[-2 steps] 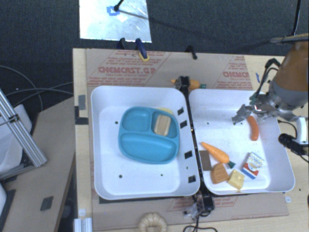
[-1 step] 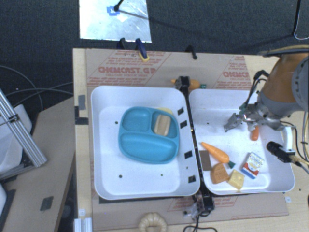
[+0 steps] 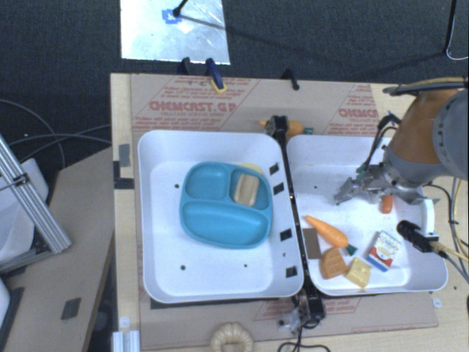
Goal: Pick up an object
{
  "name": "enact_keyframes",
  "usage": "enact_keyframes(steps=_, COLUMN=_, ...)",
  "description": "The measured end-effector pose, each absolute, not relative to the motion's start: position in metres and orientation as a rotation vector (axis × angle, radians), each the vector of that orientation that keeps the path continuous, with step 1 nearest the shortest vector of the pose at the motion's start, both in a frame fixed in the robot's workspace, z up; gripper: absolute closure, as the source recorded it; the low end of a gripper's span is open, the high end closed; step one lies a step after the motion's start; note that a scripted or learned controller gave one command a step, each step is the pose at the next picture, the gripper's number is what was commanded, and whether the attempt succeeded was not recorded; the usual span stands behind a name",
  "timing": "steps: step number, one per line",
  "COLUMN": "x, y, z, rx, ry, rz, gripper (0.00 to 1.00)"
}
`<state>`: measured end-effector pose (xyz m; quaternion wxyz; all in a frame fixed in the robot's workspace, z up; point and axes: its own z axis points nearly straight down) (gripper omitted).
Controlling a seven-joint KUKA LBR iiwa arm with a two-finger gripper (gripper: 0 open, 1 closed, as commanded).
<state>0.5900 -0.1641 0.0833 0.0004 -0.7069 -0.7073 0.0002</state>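
My gripper (image 3: pixel 352 188) hangs low over the bare floor of the right bin (image 3: pixel 322 160), near its middle, pointing left. Just to its right lies a small orange piece (image 3: pixel 386 204). An orange carrot (image 3: pixel 327 231) lies below and left of the gripper. Along the front of that bin sit a brown bread-like piece (image 3: pixel 333 262), a pale yellow block (image 3: pixel 358 272) and a small white, red and blue box (image 3: pixel 383 249). Nothing shows between the gripper and the bin floor.
The left bin (image 3: pixel 157 196) holds a blue divided plate (image 3: pixel 220 215) with a tan item (image 3: pixel 246 189) in its upper right compartment. Black clips line the divider between the bins. A black part (image 3: pixel 415 236) juts over the right bin's right side.
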Motion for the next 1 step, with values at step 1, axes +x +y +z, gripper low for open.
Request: enact_keyframes(steps=1, x=0.5915, y=-0.1646, z=0.0960, rx=-2.224, ry=-2.224, rz=-0.004, gripper=1.00)
